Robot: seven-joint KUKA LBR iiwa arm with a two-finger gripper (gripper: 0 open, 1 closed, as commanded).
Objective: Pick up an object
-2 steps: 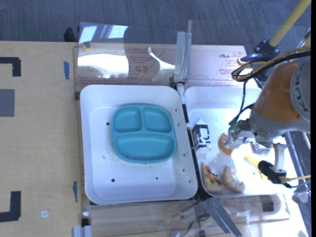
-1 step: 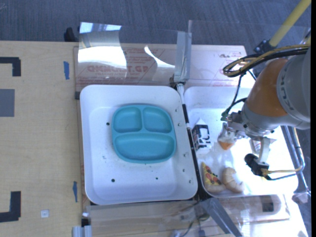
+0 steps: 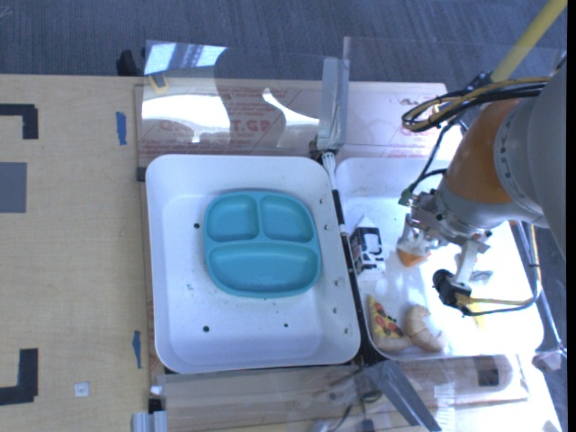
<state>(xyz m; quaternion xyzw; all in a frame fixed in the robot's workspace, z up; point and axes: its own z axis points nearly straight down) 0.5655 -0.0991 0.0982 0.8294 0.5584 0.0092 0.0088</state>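
Note:
My gripper hangs low over the left part of the right bin, on the grey arm reaching in from the right. A small orange object sits right at its tip, touching or nearly touching it; I cannot tell whether it is gripped. A black-and-white object lies by the bin's left wall, left of the gripper. A beige rounded object and a multicoloured object lie at the bin's front, below the gripper.
The left bin holds a blue divided plate in its middle. A ridge separates the two bins. A clear panel stands behind the left bin. The wooden bench stretches away to the left.

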